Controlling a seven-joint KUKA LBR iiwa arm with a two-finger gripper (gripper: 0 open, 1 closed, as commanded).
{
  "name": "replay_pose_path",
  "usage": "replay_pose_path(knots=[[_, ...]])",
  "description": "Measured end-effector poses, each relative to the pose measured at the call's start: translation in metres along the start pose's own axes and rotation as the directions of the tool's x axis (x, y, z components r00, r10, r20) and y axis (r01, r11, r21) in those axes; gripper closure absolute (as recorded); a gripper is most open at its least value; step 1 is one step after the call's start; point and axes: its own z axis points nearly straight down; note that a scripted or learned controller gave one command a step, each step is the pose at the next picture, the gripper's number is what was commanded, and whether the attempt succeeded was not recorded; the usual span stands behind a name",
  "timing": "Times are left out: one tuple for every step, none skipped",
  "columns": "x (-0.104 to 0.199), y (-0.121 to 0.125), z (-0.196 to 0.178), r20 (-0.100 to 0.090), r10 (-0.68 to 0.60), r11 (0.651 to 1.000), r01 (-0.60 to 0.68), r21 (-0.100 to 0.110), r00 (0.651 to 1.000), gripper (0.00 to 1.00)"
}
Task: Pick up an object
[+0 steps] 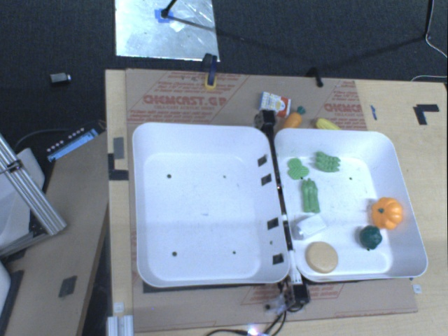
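Bench state, fixed overhead view.

Gripper: state cannot be told from this view; arm pose likewise cannot be told.

Two white bins sit side by side on a printed cardboard sheet (182, 98), touching along a centre seam with small black clips.

Left bin (203, 201): white floor with four small dark dots.

Right bin (400, 180) holds the candidate objects, all lying on the floor of the bin:
- green leafy toy piece (298, 168), near the seam at the far end
- green ridged piece (326, 162), just beside it to the right, apart from it
- long green piece (309, 195), lying lengthwise below the leafy one
- white block (309, 225), tilted, near the seam
- tan round disc (322, 257), at the near corner, just below the white block
- orange toy pumpkin (387, 213), against the right wall
- dark green round object (370, 237), just below and left of the pumpkin, close to it; contact cannot be judged

Nothing in the bin is lifted.

On the cardboard behind the bins: a small white-and-red packet (274, 103), an orange object (292, 120) and a yellow object (326, 124), too small to identify further. A blue-and-yellow clamp (209, 72) grips the far edge of the bench. A silver sheet (166, 19) lies on the dark floor beyond.
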Motion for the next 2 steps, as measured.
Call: replay_pose_path(knots=[[0.015,-0.011,-0.031,0.001,-0.008,1.000,0.008,-0.006,1.000,1.00],[0.066,-0.010,-0.029,-0.001,-0.012,1.000,0.012,-0.003,1.000,1.00]])
